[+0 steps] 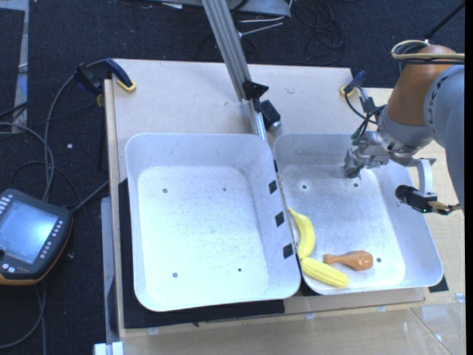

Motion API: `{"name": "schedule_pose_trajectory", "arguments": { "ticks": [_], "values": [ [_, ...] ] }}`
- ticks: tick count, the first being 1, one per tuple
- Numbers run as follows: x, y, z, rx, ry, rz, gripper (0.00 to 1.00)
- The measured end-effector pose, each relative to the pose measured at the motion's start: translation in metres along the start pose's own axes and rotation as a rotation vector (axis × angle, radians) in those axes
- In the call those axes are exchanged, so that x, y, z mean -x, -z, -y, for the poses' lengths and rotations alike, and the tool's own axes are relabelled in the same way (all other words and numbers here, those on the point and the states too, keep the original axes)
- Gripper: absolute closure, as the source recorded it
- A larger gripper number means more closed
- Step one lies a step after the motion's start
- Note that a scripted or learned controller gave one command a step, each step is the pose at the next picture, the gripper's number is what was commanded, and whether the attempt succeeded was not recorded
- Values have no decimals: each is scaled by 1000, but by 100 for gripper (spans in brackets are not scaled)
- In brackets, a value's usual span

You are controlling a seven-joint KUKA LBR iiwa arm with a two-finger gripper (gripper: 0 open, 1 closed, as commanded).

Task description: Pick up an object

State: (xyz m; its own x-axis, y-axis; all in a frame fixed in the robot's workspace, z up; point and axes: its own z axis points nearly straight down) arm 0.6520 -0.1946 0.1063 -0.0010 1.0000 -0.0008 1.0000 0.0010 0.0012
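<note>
Grey gripper (353, 170) hangs over the far end of the right bin (414, 231); whether it is spread or pressed together, I cannot tell. Banana (304, 231), corn (325, 273) and drumstick (350, 260) lie near the front. This looks like the approach; next it must come forward and descend.

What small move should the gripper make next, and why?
Probably move toward the near end of the right bin: the gripper hovers over bare floor at its far end, while the banana, corn cob and orange drumstick-shaped toy lie there.
</note>
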Motion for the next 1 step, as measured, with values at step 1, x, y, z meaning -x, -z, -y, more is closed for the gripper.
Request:
{"name": "schedule_pose_trajectory", "arguments": {
  "ticks": [1],
  "values": [
    [0, 47, -9, 3, 0, 0, 100]
  ]
}}
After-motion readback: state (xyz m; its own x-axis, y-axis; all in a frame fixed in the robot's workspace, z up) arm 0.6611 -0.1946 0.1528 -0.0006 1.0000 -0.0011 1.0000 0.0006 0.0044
